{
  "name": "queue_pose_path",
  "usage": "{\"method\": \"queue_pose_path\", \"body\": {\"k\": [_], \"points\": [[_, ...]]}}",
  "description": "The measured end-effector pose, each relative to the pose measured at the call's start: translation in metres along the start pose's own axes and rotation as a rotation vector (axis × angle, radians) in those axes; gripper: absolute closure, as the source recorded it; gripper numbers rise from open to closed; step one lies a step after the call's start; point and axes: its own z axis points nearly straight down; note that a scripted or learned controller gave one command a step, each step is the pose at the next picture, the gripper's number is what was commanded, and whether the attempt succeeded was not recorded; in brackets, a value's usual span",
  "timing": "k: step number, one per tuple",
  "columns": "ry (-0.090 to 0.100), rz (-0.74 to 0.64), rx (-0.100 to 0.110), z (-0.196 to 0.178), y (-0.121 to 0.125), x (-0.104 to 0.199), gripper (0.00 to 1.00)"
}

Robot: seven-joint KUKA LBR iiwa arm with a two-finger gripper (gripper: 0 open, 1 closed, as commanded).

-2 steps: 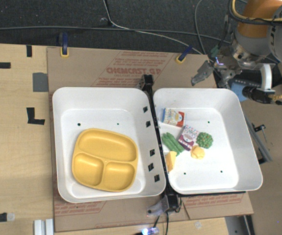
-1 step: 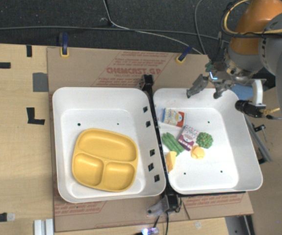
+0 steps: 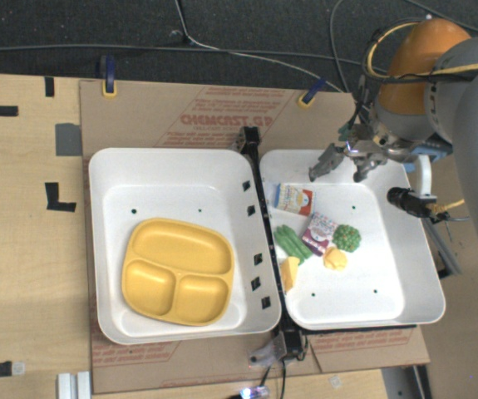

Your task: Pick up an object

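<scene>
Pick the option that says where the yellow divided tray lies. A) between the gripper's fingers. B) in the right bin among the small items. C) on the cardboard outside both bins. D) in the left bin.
D: the yellow divided tray rests flat on the floor of the left bin, while the gripper hangs over the right bin.

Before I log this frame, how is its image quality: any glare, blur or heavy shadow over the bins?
Camera view: lighting is even and soft; the white bins are bright but not blown out; the yellow tray shows mild sheen; the small items near the broccoli are slightly soft; the end effector casts no strong shadow.
</scene>
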Motion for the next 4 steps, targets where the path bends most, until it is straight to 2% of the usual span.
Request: {"method": "queue_pose_path", "body": {"k": [1,2,3,4], "points": [[0.0,-0.001,0.001,0.062,-0.002,0.008,0.0],[0.0,-0.003,-0.004,0.048,-0.001,0.008,1.0],[0.001,-0.001,-0.011,-0.015,0.003,0.011,1.0],[0.001,-0.001,-0.008,-0.049,0.003,0.012,1.0]]}}
